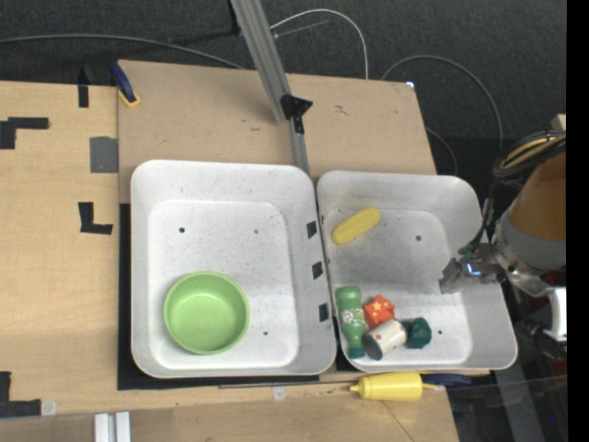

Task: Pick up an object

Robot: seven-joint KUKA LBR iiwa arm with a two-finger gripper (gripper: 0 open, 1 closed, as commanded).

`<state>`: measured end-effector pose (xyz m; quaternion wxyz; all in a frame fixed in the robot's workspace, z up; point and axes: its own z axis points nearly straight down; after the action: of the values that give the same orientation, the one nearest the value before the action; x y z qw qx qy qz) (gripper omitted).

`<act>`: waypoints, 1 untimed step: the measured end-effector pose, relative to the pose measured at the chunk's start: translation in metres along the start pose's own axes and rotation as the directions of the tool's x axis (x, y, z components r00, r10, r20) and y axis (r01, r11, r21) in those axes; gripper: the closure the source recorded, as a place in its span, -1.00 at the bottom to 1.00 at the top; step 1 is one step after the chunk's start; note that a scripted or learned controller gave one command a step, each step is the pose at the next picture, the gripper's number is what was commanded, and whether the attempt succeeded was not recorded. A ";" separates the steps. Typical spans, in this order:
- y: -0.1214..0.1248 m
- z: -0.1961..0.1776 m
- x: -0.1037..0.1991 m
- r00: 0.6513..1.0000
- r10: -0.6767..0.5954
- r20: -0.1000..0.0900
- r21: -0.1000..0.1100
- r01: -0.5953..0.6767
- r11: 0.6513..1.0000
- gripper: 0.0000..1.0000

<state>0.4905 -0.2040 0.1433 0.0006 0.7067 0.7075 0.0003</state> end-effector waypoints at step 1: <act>0.000 -0.063 0.000 1.000 -0.001 0.002 -0.003 0.001 1.000 1.00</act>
<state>0.4906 -0.2036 0.2064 0.0024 0.7065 0.7077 0.0008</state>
